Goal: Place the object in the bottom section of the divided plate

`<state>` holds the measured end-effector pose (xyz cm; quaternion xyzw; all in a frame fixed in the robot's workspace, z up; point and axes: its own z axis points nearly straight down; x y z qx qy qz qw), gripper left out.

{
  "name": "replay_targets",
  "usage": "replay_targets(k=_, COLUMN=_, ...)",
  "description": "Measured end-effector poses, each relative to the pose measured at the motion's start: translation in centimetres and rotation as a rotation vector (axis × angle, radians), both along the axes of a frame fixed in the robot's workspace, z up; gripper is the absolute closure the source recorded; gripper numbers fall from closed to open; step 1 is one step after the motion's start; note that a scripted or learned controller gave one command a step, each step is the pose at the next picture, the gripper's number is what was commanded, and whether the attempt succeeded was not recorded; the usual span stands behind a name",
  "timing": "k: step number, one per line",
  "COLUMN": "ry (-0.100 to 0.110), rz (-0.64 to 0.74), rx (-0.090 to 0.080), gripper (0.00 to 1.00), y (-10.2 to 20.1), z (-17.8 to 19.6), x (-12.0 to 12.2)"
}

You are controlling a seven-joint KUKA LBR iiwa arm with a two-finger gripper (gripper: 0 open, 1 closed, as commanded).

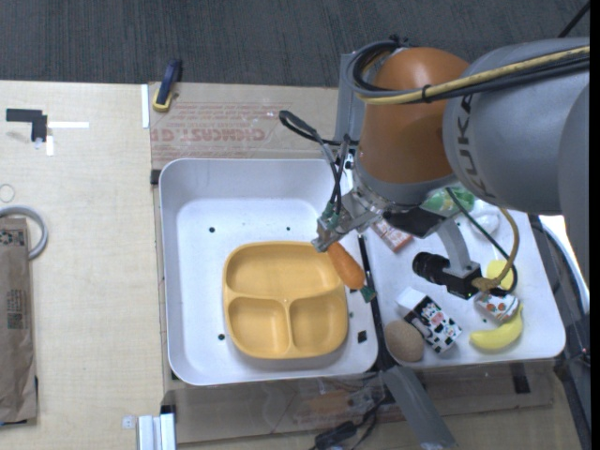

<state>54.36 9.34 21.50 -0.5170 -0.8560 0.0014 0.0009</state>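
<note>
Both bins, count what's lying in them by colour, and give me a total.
Yellow: 2, the plate and the banana
Orange: 1, the carrot by the gripper
Brown: 1, the potato
Black and white: 1, the small carton
Green: 1, a wrapper partly under the arm
Red and white: 2, a packet and a small cube
Total: 8

You had a mustard-yellow three-section plastic plate (pixel 272 272), plain, no pattern, in a white shallow left bin (pixel 200 242) with a few dark specks. The glossy elongated object (pixel 348 268) was solid orange. In the white right bin (pixel 536 275) you saw a yellow banana (pixel 497 336), a small box with black-and-white cow patches (pixel 434 324), a dull brown rounded lump (pixel 405 341) and something green (pixel 448 200). The robot arm (pixel 534 129) was grey with an orange band (pixel 412 111).
</note>
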Motion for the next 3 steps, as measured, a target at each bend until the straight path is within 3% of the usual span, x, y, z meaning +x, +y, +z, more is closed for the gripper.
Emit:
replay_targets(k=1, ry=0.001, rz=0.17, rx=0.0, gripper=1.0, y=1.2, z=-3.6, x=0.0)
replay_targets(k=2, ry=-0.005, rz=-0.035, rx=0.001, gripper=1.0, y=8.3, z=2.2, x=0.5)
replay_targets(k=3, ry=0.001, rz=-0.239, rx=-0.002, gripper=1.0, y=9.2, z=-10.0, x=-2.3)
